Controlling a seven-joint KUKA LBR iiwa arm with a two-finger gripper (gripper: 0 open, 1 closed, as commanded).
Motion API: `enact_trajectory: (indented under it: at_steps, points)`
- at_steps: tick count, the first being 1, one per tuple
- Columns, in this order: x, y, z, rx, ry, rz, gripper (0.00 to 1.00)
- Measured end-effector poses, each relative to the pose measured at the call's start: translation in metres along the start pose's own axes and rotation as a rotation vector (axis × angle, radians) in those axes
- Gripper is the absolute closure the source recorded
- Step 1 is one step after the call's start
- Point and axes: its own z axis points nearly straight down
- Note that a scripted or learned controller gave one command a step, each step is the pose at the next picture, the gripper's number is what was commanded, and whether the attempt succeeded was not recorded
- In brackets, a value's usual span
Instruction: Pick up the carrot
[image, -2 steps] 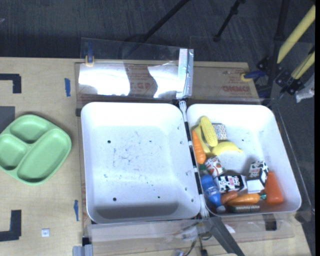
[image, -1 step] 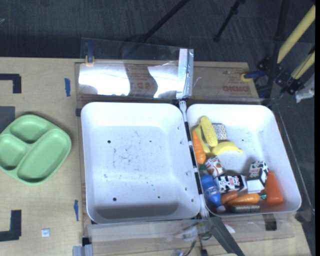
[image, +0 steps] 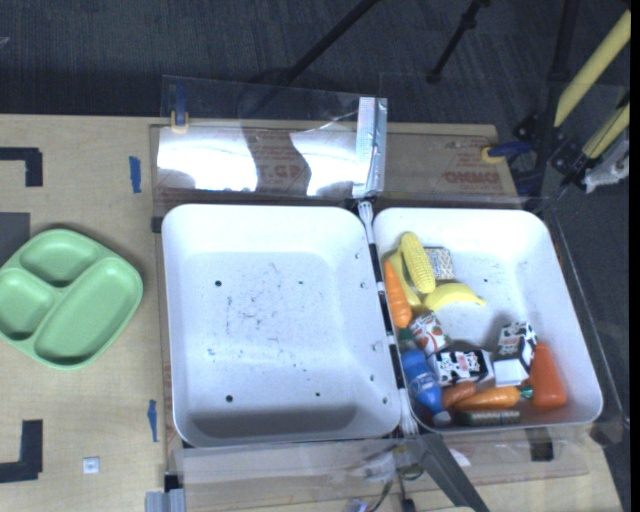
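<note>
The right bin (image: 565, 300) holds a heap of toy food along its left wall and front edge. A long orange carrot (image: 397, 296) lies against the left wall, beside a yellow corn cob (image: 417, 262). A stubby orange carrot-like piece (image: 547, 378) rests near the front right corner. Another orange piece (image: 488, 397) lies flat along the front wall, partly under small cartons (image: 463, 365).
A banana (image: 456, 296), a blue bottle (image: 421, 381) and a small packet (image: 440, 264) crowd the same bin. The left bin (image: 270, 310) sits next to it. A green divided plate (image: 66, 297) lies on the bench at far left. A clear sheet (image: 270, 150) stands behind the bins.
</note>
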Motion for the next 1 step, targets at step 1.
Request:
enact_trajectory:
  at_steps: [1]
  points:
    - [0.0347,0.0875,0.1060,0.003,0.000,0.072,0.00]
